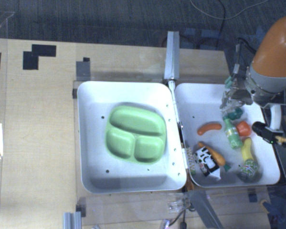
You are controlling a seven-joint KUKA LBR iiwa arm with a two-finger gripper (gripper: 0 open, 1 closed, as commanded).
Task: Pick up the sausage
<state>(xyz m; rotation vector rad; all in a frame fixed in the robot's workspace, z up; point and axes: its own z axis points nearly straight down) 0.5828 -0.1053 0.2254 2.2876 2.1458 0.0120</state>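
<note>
Sausage (pixel 209 128) below-left of tool (pixel 232 100)

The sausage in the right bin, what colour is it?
Orange-red, seen in the camera view: sausage.

- Looked smooth, glossy plastic: sausage (pixel 209 128), green tray (pixel 135 133).
- Seemed matt white plastic: left bin (pixel 92 142), right bin (pixel 195 97).
- Appeared pale, matt wood: bench (pixel 33 128).

Sausage (pixel 209 128): small, orange-red, bent a bit. Lies flat on white floor of right bin, ends pointing 8 and 2 o'clock.
</note>
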